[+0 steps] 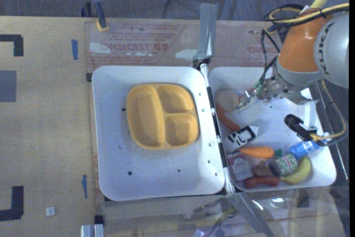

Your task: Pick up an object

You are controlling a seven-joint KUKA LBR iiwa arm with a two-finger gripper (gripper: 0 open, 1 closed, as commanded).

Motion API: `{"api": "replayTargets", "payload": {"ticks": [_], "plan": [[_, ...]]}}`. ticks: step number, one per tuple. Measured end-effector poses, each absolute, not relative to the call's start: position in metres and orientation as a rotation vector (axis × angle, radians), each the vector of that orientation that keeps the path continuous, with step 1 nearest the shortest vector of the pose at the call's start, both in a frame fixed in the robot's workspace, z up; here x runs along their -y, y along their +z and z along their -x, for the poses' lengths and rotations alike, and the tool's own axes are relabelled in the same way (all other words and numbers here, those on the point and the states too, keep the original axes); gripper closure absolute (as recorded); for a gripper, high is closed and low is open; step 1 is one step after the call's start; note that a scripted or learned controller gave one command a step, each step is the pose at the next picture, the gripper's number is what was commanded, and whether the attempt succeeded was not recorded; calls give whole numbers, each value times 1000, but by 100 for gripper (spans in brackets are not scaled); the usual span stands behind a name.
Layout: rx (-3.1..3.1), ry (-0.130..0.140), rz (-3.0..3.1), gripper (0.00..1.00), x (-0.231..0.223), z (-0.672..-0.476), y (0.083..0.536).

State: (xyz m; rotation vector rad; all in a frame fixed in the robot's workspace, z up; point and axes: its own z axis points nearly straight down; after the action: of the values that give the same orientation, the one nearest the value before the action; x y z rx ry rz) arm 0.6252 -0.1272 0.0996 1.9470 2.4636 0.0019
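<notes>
Yellow plastic plate [162, 116], three hollows, sits mid left bin [111, 175]; carrot [257, 152], banana [299, 172] crowd the right bin's [327, 175] near edge; gripper [250, 98] above, finger state unclear.

two white bins [111, 136] sit side by side: one yellow divided plate [162, 116] in the left; in the right, one carrot [257, 152], one banana [299, 171], one small bottle [284, 164], one black-and-white card [242, 135], and perhaps a sausage [262, 181].
</notes>
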Motion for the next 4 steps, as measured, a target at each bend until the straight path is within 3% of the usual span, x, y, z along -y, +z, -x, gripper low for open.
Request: {"api": "replayTargets", "payload": {"ticks": [1,2,3,4], "plan": [[-2475,5,-1926,0,157,-648,88],[-2465,9,-1919,100,158,-651,102],[-2437,3,-1977,100,119,-649,228],[-2437,2,-1977,0,119,-649,227]]}}
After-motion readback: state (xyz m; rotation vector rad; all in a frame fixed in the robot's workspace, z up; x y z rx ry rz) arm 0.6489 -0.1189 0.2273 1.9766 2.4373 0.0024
